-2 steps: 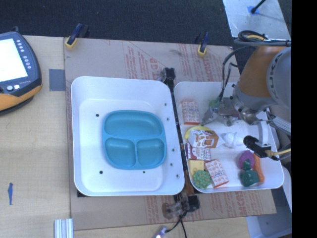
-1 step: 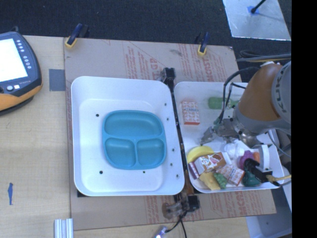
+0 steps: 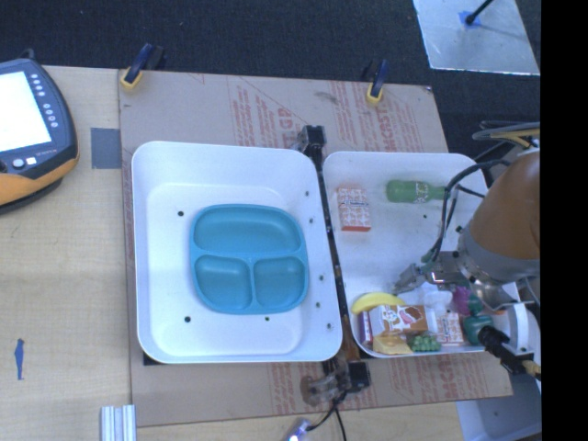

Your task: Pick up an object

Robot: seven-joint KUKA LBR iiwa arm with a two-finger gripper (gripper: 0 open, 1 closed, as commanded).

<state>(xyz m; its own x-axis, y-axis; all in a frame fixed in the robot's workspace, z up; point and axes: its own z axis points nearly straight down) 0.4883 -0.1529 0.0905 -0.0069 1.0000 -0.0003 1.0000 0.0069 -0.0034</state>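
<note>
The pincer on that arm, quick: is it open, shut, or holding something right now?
Pincer: open, holding nothing, low over the right bin near the banana.

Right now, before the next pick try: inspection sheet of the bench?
Surface: cardboard sheet on wooden bench, two clamps at far edge.
Job's things: right bin holds green bottle, small carton, banana and packets in near corner.
Clutter: blue tray in left bin.
Gripper: gripper low over right bin, near the packets; grasp not clear.
Cables: black cable along arm; wire at near edge.
Surroundings: pendant at left; dark floor.
</note>
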